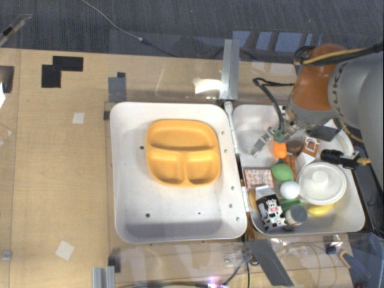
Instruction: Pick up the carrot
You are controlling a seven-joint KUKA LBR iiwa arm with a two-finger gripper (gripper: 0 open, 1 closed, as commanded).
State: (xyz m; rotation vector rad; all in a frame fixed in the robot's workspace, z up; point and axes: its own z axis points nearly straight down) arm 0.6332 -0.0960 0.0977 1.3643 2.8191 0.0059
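1. Camera view: the small orange carrot (280,150) lies in the right-hand shallow white bin (246,125), centre-right of the frame, just above a green rounded toy (281,173).
2. The grey two-finger gripper (273,138) sits touching or just over the carrot's upper end; whether it is spread or pinching I cannot tell.
3. Around them crowd a white lidded cup (322,182), a white egg-like ball (290,190) and a patterned card (258,177).
4. The left white bin (129,221) holds a yellow divided plastic tray (183,152).
5. Judged so: the approach looks done; a sure grasp and the lift remain.
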